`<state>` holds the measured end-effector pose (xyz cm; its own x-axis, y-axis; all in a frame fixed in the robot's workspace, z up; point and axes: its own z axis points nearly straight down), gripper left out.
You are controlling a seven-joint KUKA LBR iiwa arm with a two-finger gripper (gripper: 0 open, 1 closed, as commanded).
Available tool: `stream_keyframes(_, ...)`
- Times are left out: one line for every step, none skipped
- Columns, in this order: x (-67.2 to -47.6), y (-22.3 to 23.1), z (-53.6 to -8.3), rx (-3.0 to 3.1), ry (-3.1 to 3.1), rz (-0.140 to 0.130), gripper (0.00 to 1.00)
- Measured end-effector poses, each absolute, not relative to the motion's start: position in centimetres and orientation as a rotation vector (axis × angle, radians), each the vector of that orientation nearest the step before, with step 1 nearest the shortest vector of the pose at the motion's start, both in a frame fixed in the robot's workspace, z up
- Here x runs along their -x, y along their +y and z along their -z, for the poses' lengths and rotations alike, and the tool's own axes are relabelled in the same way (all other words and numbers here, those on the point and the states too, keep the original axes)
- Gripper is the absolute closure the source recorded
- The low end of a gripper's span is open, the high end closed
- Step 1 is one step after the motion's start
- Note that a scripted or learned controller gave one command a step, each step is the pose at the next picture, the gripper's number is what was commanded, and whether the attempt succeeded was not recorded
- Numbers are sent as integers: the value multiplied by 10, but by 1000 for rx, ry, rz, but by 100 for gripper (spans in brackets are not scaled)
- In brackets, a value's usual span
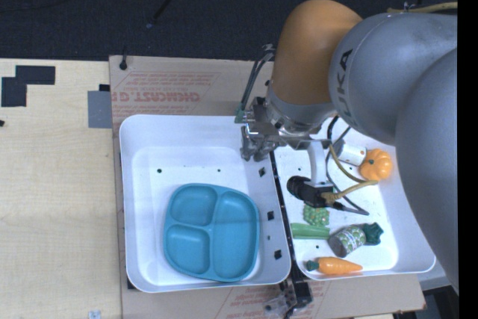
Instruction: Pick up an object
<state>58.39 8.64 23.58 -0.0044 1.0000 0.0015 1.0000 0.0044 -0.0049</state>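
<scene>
the gripper (252, 144) hangs over the far end of the divide between the left bin (149, 183) and the right bin (392, 209), at the left bin's far right corner. whether it is open or closed cannot be told.

the loose items lie in the right bin:
- carrot (337, 266): at the near edge, long axis along that edge, leaf end toward the near left corner, tip pointing right.
- green stick (308, 231): by the left wall, long axis parallel to the carrot.
- can (349, 240): on its side just right of the stick, long axis across the bin, right end slightly farther back.
- knobbly green piece (317, 215): just beyond the stick.
- pumpkin (376, 165): near the right wall.

a blue plate (210, 231) lies in the left bin, toward its near edge.
</scene>
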Motion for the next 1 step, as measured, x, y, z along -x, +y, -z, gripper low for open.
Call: stream_keyframes(-583, 81, -235, 2220, -2218, -5, 100)
